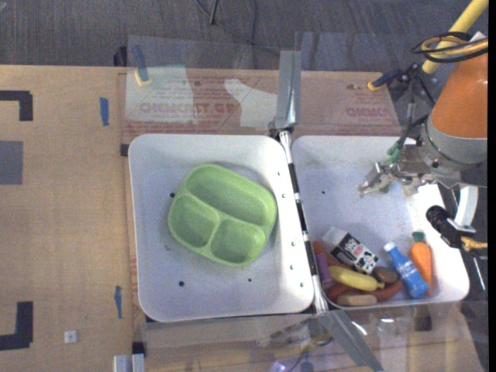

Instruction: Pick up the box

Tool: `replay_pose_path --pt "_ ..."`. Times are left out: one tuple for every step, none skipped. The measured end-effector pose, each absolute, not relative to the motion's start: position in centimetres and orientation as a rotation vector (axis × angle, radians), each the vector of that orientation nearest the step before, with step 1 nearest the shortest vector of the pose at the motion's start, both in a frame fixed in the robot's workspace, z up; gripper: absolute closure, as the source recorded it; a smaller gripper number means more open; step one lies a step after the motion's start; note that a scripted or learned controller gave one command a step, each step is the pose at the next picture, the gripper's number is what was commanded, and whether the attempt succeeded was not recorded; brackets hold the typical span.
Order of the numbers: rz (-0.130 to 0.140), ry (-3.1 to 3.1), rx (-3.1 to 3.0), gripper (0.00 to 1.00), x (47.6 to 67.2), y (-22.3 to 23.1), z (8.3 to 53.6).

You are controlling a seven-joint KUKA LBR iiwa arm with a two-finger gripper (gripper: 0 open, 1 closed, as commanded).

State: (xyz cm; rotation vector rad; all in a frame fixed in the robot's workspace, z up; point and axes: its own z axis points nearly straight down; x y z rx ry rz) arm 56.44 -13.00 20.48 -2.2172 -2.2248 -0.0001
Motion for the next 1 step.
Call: replay_pose_path --pt "-0.002 -2.175 -2.268 0.0 57.65 -9.28 9.26"
